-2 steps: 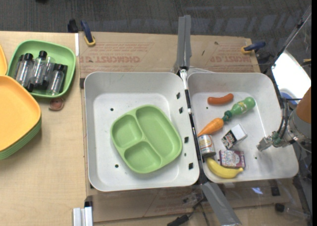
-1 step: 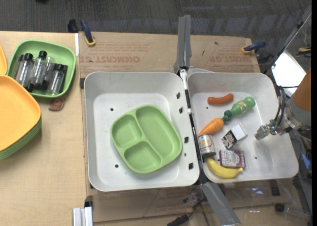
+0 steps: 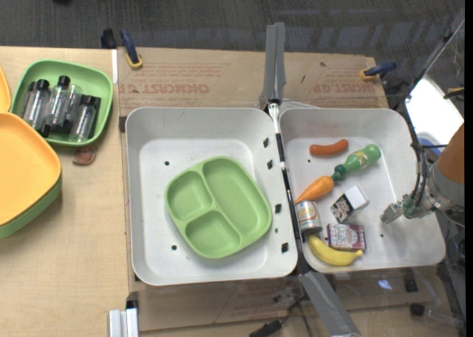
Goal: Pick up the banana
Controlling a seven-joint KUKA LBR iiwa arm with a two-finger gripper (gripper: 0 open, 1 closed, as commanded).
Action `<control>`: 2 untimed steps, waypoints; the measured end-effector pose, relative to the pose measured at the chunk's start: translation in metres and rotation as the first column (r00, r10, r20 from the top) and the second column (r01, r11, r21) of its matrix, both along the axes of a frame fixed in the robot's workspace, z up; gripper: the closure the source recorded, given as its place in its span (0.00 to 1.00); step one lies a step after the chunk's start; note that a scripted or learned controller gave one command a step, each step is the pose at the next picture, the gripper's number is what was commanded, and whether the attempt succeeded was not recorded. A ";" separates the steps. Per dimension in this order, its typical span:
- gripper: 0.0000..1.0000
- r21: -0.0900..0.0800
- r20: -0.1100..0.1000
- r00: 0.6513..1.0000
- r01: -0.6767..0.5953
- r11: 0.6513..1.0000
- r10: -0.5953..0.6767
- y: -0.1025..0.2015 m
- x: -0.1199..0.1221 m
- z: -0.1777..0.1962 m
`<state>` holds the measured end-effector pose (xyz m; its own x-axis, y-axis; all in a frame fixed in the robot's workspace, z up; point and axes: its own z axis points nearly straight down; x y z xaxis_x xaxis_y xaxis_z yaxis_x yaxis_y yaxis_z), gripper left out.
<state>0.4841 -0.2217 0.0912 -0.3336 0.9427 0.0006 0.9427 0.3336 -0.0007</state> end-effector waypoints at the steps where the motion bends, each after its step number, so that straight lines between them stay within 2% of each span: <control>1: 1.00 -0.002 0.001 0.979 0.205 0.979 -0.205 0.001 0.055 0.020; 2: 1.00 -0.001 0.000 0.981 0.195 0.981 -0.195 0.000 0.041 0.009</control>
